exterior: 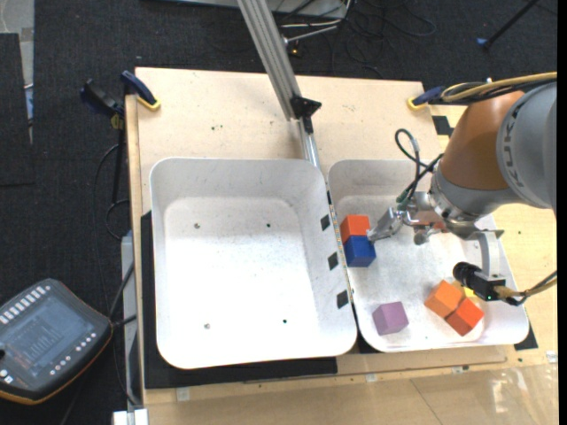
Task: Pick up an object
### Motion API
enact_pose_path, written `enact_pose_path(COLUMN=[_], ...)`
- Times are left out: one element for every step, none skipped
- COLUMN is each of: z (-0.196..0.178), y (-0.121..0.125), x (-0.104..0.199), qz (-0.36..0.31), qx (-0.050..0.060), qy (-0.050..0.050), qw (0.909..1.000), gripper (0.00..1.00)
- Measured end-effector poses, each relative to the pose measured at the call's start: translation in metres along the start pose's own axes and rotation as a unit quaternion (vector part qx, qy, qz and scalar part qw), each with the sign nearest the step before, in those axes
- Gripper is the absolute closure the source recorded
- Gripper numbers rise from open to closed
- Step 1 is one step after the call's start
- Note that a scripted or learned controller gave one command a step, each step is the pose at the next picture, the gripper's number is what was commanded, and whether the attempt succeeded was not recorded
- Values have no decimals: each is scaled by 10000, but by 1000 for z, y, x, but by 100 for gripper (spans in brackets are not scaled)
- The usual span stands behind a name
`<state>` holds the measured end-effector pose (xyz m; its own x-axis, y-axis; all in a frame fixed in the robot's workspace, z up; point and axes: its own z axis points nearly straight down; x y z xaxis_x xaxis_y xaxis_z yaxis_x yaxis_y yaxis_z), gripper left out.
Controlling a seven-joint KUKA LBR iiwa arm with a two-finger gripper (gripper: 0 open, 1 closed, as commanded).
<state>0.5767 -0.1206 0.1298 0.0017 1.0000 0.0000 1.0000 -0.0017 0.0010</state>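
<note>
Right-hand bin: gripper low over the floor, just beside a small orange block that touches a blue block at its 6 o'clock — whether its tips are spread or closed, I cannot tell. Other stock — purple block toward 6 o'clock, an orange pair toward 4 o'clock, both well apart from the gripper. Best practice, as judged: centre over the orange block, straddle only its free sides, and avoid pinning it against the blue neighbour or the bin wall.
</note>
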Motion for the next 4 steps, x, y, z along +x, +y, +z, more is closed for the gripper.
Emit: enact_pose_path(z=[8,0,-64,-82], y=[6,6,6,7], x=[-2,-2,-3,-3], qz=[-8,3,-21,-20], qx=[-99,-99,-30,-16], qy=[-29,-30,-9,-6], qw=[9999,9999,10000,10000], gripper=[0,100,100,100])
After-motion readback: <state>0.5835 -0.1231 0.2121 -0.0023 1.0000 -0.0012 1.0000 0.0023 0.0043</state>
